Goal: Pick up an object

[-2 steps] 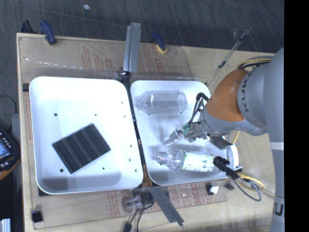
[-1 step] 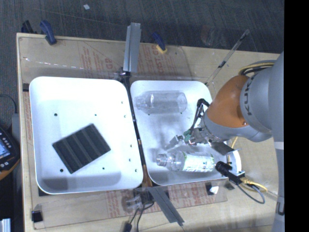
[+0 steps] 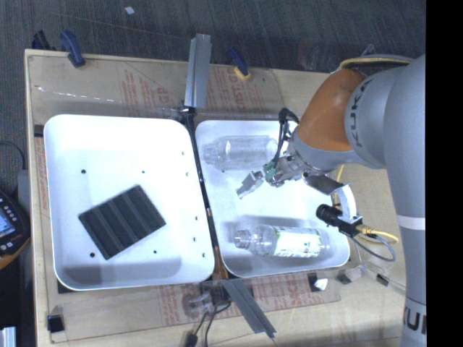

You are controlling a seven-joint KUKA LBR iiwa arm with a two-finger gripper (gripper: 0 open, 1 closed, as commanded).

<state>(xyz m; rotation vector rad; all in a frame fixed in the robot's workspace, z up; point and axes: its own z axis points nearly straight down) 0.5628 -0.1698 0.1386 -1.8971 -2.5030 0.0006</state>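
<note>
Both bins, the left (image 3: 65,132) and the right (image 3: 217,132), look like smooth white plastic with a soft sheen. The two bottles, one at the back (image 3: 235,151) and one at the front (image 3: 278,241), are clear glossy plastic, the front one with a paper-like label. The dark ribbed pad (image 3: 121,220) looks matt. The bench (image 3: 108,85) appears pale wood. The arm (image 3: 391,121) has a smooth grey shell and a glossy orange band (image 3: 325,118).

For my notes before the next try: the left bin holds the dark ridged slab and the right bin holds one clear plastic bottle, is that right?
Not quite. The right bin holds two clear plastic bottles, one near its far edge and one near its near edge, as the camera view shows. The dark ridged slab does lie in the left bin.
</note>
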